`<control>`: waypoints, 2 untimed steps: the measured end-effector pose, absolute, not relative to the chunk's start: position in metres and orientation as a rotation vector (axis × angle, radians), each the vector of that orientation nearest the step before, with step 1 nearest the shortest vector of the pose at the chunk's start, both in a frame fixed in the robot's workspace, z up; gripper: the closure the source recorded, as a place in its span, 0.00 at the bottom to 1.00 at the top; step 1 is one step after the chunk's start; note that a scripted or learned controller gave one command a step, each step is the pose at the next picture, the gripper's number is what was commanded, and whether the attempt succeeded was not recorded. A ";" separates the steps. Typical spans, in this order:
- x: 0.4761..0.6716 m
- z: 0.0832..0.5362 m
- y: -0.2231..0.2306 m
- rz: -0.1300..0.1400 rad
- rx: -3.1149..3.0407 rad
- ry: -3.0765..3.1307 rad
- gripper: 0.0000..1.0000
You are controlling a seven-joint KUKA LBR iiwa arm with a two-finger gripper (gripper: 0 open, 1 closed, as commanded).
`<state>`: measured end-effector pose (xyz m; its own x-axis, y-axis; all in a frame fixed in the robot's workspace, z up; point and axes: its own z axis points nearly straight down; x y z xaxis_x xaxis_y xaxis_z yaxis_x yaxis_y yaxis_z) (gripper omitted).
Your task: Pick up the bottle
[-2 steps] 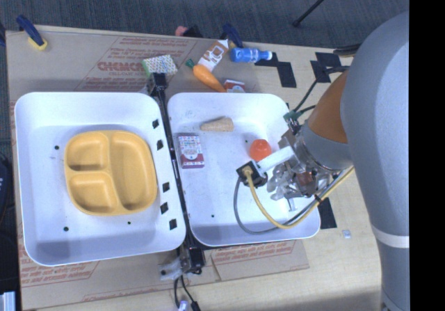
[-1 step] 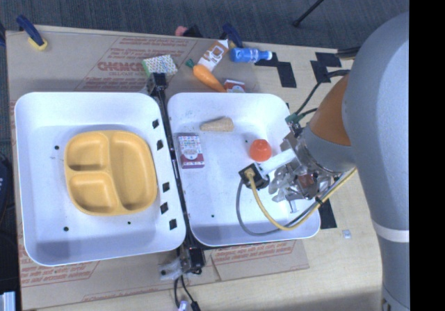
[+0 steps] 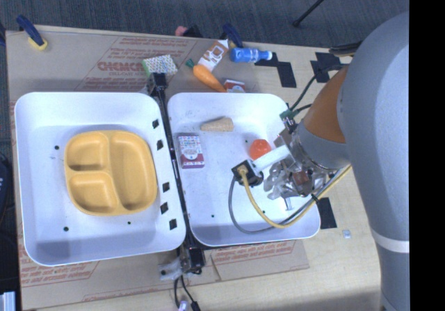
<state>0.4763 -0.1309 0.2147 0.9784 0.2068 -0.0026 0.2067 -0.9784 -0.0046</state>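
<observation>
The pincer (image 3: 284, 184) hangs low over the right bin (image 3: 208, 222); whether it's wide or narrow I can't tell. The bottle (image 3: 268, 152), white with an orange cap, lies touching it on the far-left, long axis slanting toward the arm.

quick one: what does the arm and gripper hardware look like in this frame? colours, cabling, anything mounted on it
The arm is bulky, smooth and rounded, light grey, with an orange band above the wrist. The gripper end is a cluster of metallic and white parts with a small black block on its left side. A yellow cable and a thinner black one loop out beneath it.
</observation>
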 end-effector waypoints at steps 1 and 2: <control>0.476 0.213 -0.125 0.007 -3.118 -0.335 1.00; 0.476 0.208 -0.138 0.010 -3.119 -0.322 1.00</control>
<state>0.4755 -0.1380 0.2082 0.9789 0.2044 -0.0055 0.2044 -0.9789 -0.0071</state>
